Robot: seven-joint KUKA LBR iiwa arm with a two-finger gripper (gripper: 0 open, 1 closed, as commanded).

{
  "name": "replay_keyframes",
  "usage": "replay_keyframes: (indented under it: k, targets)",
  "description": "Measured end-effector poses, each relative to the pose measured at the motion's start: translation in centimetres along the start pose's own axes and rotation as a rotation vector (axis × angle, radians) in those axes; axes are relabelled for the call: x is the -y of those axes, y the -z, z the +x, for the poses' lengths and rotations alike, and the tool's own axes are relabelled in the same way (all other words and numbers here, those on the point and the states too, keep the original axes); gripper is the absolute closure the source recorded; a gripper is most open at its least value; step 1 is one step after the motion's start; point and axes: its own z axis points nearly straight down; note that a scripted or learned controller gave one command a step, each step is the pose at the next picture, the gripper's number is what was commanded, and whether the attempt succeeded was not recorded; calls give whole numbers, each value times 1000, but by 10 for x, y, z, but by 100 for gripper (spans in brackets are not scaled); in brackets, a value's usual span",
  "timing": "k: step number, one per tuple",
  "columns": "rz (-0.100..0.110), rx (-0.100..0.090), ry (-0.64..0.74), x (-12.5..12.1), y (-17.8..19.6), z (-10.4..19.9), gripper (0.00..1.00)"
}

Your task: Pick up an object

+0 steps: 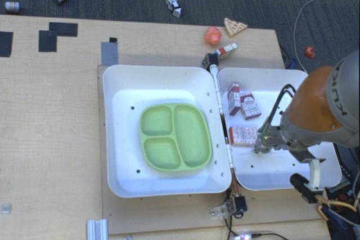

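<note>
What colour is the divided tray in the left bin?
Light green; the tray shows clearly in the overhead camera view, lying in the white bin.

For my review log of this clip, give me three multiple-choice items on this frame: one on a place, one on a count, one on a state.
1. Where does the green tray lie?
A. In the left bin
B. In the right bin
C. On the floor

2. How many compartments does the tray have?
A. Two
B. Three
C. Five

3. How does the orange ball sit?
A. Inside the right bin
B. On the tray
C. On the bench, outside both bins

Answers:
1. A, since the tray rests flat in the middle of the left bin.
2. B, as two hollows show on its left and one long one on its right.
3. C, because it lies beyond the bins' far edge, beside a wedge-shaped piece.
</note>
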Motion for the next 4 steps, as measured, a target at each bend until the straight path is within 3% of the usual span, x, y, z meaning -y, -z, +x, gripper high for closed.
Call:
replay_keyframes:
  k: [1, 2, 3, 4]
  targets:
    - [0, 0, 0, 0, 0, 0, 0]
    - [-4, 0, 3, -2, 11, 1, 100]
    - [-4, 0, 3, -2, 10, 1, 0]
    - [9, -1, -2, 3, -12, 9, 0]
